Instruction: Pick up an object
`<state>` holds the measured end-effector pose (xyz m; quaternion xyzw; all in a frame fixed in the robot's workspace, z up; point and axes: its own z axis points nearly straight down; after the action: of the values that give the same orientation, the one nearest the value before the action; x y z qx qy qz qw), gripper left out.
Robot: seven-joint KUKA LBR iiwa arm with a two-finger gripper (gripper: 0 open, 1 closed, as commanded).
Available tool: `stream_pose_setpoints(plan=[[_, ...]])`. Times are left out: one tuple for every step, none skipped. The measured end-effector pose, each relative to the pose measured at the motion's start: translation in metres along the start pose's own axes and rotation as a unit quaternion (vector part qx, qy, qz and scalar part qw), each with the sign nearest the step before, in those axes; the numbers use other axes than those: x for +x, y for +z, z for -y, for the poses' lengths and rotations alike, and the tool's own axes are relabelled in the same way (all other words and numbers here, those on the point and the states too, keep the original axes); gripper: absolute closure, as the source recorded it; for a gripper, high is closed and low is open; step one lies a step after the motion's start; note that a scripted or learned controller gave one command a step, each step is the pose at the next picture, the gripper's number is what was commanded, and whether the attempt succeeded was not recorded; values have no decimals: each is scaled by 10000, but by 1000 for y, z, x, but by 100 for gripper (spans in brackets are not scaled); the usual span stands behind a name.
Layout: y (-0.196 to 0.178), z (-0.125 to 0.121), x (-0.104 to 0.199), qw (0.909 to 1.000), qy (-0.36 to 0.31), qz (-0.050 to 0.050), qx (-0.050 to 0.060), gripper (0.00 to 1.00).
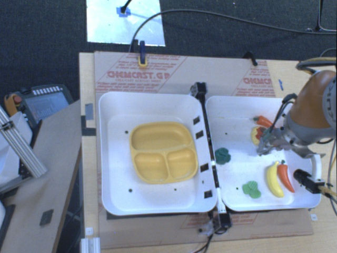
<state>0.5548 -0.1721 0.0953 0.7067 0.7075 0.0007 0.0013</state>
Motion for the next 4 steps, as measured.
stream_pose_setpoints(plan=[[-45, 5, -1, 10000, 4, 2, -8, 100], [-97, -6, -6, 10000, -14, 9, -22, 100], [-141, -9, -3, 10000, -20, 3, -12, 100], [-131, -14, 51, 10000, -40, -7, -1, 100]])
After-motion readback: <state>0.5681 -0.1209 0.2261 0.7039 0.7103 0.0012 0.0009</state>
